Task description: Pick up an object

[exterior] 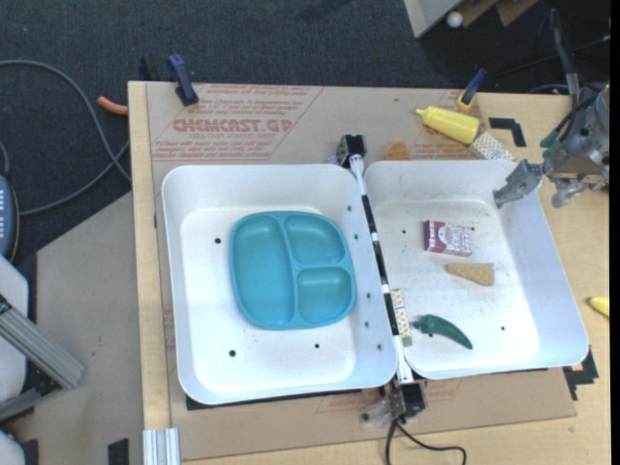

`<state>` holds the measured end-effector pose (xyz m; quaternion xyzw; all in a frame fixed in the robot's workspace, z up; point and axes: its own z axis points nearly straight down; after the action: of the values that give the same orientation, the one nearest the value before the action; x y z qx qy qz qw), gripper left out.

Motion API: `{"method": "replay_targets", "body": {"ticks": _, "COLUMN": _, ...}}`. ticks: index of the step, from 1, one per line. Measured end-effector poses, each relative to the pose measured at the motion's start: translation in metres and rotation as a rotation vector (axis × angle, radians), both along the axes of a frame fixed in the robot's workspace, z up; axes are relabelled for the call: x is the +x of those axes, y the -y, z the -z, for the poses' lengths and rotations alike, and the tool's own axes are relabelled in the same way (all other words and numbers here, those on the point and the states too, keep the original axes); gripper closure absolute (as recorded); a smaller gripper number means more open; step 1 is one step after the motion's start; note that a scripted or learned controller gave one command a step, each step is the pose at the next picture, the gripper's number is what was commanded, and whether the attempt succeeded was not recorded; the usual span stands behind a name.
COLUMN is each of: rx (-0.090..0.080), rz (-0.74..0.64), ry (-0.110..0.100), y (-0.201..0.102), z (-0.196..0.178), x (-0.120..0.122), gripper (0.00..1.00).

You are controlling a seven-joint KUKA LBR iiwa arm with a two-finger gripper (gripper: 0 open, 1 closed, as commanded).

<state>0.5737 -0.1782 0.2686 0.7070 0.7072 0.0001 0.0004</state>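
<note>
Three loose things lie on the floor of the right bin (542, 289), any of which could be the one to lift. Nearest the bin's middle sits a small maroon and white carton (447, 237), lying flat. Just off it at about five o'clock rests a tan wedge (472, 274), close but apart from the carton. Further toward six o'clock, near the bin's front wall, lies a dark green pepper-shaped toy (443, 329), its point turned toward the divider between the bins.

At roughly two o'clock from the carton, over the bin's far right corner, hangs the gripper (539, 188). Two grey fingers show, spread apart, one (515, 184) over the bin's rim and the other further right, with nothing between them. Behind them the grey wrist runs off the right edge of the view.

At nine o'clock from the carton, across the divider, the left bin (189, 260) bears a teal divided plate (291, 268) with three compartments, lying flat near the bin's middle.

Beyond the bins at twelve o'clock, on the cardboard sheet (232, 124) with red lettering, a yellow bottle-shaped toy (449, 122) lies on its side near a blue clamp (472, 86). Another blue clamp (181, 78) grips the sheet's far left corner. A small black clip (351, 147) sits at the top of the divider.
</note>
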Motion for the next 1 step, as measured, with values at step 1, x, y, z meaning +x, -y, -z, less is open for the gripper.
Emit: {"method": "replay_targets", "body": {"ticks": 1, "rx": 0.001, "rz": -0.001, "ry": -0.002, "y": -0.0654, "z": 0.1274, "x": -0.0183, "gripper": 0.00}}
